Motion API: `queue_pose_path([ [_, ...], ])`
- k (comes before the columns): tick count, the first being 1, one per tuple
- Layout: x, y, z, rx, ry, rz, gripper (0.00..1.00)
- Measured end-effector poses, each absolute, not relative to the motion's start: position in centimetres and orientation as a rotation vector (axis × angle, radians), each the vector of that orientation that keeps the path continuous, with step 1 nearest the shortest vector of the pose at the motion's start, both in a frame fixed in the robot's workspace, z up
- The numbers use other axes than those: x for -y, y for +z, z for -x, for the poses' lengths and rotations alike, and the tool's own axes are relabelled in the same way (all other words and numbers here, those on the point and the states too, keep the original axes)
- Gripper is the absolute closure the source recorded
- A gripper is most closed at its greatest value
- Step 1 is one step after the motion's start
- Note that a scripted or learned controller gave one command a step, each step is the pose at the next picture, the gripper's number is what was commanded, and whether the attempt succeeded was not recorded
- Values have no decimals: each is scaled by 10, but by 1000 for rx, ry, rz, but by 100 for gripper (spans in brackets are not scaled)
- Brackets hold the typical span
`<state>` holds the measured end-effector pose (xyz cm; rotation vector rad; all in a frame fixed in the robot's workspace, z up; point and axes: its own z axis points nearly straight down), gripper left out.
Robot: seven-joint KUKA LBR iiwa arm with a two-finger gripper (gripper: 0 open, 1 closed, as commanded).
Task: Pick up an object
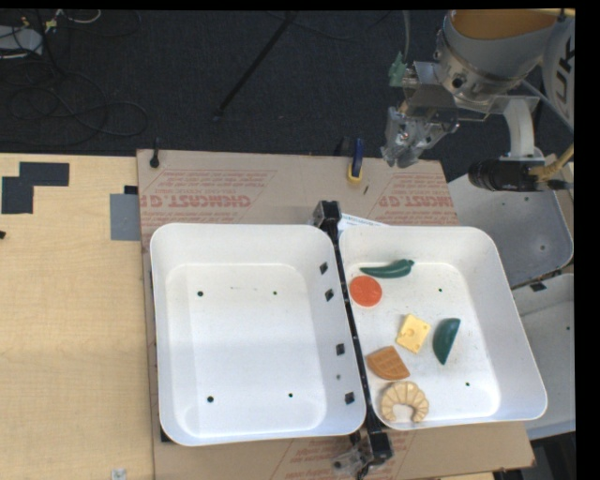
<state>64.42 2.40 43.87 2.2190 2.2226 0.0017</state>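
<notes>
We see the grey arm with its orange band (497, 23) reaching in at the upper right, its two-finger gripper (405, 150) hanging above the brown cardboard sheet (234, 192), behind the right-hand shallow white bin (511, 281) and well apart from everything in it. Nothing sits in the gripper; how wide it stands we cannot tell at this slant. The right bin holds six pieces: a dark green pepper-shaped toy (389, 269) near the back, a round orange-red slice (366, 292) just in front of it, a yellow cheese-like wedge (413, 333), a teal elongated piece (445, 338) just beside the wedge, a brown flat wedge (387, 363), and a pale tan croissant (404, 401) at the front. The left-hand shallow white bin (169, 328) lies alongside.
</notes>
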Motion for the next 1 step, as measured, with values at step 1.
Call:
queue_pose_path([
  [1,-33,483,-638,-2222,2,-2219,100],
])
